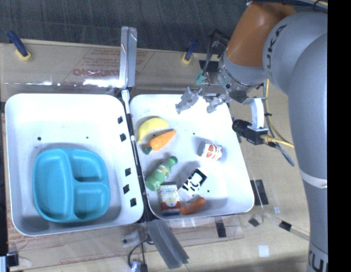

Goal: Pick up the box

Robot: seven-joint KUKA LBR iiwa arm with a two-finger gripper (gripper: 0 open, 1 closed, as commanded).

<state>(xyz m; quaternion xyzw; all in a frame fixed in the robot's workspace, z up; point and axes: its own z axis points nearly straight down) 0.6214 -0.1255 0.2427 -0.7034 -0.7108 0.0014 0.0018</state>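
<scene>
- Jaws [200, 99] hang spread apart and hold nothing, over the far edge of the right-hand bin [239, 169], with nothing between the two fingers.
- Grey arm [294, 67] with its orange band reaches in from the right, the wrist tilted so the fingers point down and toward the left.
- Small box [194, 181], black with white markings, lies flat on the bin floor in the near half of that bin, well apart from the jaws.
- From the jaws, the box lies toward the near edge of the worktop, almost straight along the bin's length and very slightly left.
- Its long axis runs on a diagonal, from near-left to far-right.
- Judged from this, the jaws would need to travel toward the near side, drop, and turn so the fingers straddle the box's short side.
- Crowding is the risk: a carton [169, 196] and an orange-red piece [192, 206] sit just beside the box, a green bottle [159, 174] near it, and a red-and-white can [210, 151] between box and jaws.
</scene>
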